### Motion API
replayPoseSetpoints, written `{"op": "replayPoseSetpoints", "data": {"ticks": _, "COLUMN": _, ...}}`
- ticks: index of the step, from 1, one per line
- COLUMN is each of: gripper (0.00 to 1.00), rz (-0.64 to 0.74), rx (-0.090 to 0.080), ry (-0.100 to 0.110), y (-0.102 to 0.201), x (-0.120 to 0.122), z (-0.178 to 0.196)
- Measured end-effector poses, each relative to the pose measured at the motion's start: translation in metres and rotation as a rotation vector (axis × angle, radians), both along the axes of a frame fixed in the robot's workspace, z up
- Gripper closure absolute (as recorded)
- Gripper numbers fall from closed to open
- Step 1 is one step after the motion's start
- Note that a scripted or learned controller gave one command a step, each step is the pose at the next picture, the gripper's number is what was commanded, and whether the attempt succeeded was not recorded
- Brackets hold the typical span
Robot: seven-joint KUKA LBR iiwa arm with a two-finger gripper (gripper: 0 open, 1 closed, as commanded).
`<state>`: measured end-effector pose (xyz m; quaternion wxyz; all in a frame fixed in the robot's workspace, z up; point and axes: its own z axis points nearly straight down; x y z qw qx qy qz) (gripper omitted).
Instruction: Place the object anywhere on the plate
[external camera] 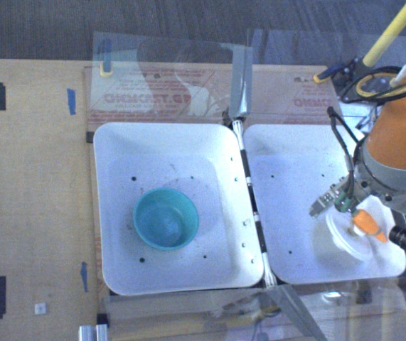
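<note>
A small orange object (pixel 367 225) lies on the white plate (pixel 342 242) in the front right part of the right bin (pixel 288 190). The arm, with its orange band, hangs over that bin from the right and covers part of the plate. My gripper (pixel 333 202) is low over the bin, just left of and slightly behind the orange object, at the plate's back left rim. The object looks apart from the gripper's tip, with the arm's wrist right above it.
A teal bowl (pixel 165 219) stands in the left bin (pixel 117 155), left of centre. A metal divider (pixel 249 190) runs between the two bins. Cables and a yellow rod (pixel 394 27) crowd the back right corner.
</note>
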<state>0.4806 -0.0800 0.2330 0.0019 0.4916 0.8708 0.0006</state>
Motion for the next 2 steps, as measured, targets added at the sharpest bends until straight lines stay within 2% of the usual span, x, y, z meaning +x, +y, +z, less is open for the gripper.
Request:
{"op": "replayPoseSetpoints", "data": {"ticks": 1, "gripper": 1.0, "rz": 0.01, "rx": -0.001, "ry": 0.0, "y": -0.054, "x": 0.0, "z": 0.119}}
{"op": "replayPoseSetpoints", "data": {"ticks": 2, "gripper": 1.0, "rz": 0.094, "rx": 0.0, "ry": 0.002, "y": -0.013, "x": -0.001, "z": -0.021}}
